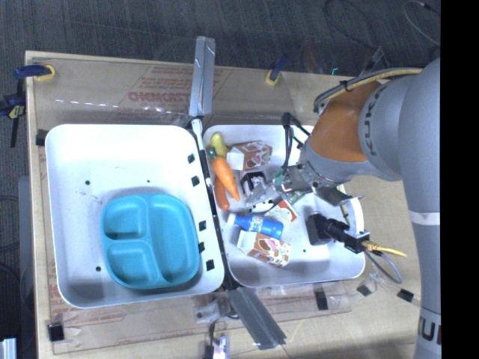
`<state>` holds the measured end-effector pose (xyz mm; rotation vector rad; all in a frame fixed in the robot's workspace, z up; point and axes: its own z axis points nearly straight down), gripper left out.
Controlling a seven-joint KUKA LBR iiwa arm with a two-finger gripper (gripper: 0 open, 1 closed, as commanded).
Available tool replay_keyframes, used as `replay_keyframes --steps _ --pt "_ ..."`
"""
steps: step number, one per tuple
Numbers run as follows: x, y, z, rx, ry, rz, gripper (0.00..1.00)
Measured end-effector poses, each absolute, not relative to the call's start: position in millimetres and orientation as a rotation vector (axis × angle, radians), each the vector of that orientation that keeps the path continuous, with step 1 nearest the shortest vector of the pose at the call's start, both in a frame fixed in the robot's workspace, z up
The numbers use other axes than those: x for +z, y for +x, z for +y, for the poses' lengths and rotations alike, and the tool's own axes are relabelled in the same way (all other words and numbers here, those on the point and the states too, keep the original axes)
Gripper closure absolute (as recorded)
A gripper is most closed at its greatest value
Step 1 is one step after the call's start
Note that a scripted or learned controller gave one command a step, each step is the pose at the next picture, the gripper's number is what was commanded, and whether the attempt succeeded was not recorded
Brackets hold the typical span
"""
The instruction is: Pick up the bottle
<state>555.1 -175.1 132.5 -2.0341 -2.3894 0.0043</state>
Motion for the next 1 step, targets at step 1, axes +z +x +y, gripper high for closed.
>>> replay_keyframes --steps 1 --pt "99.2 541.9 -154.2 -0.009 -1.846 -2.559 0.0"
